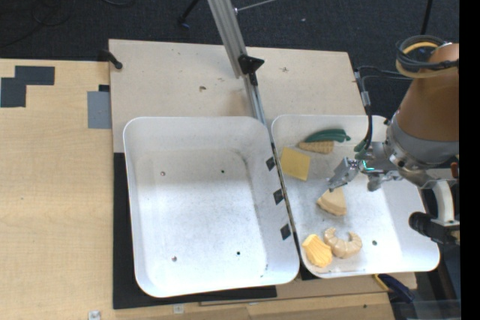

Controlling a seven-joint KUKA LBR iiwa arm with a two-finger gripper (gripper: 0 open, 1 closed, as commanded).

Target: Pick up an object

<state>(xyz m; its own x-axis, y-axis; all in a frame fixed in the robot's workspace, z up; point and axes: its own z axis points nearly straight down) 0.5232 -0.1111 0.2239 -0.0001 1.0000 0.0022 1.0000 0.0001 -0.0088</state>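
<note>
Nearest the camera, at about 6 o'clock in the right bin [420, 260], a yellow piece [316, 251] touched a pale curled piece [343, 243], loosely scattered as pick targets; just beyond lay a tan wedge [333, 202]. The gripper [355, 171] hung at the wedge's 1 o'clock, fingers apart and holding nothing, probably poised to descend; farther off lay a yellow block [295, 163] at 10 o'clock and a green-topped piece [324, 139] at 12.
</note>
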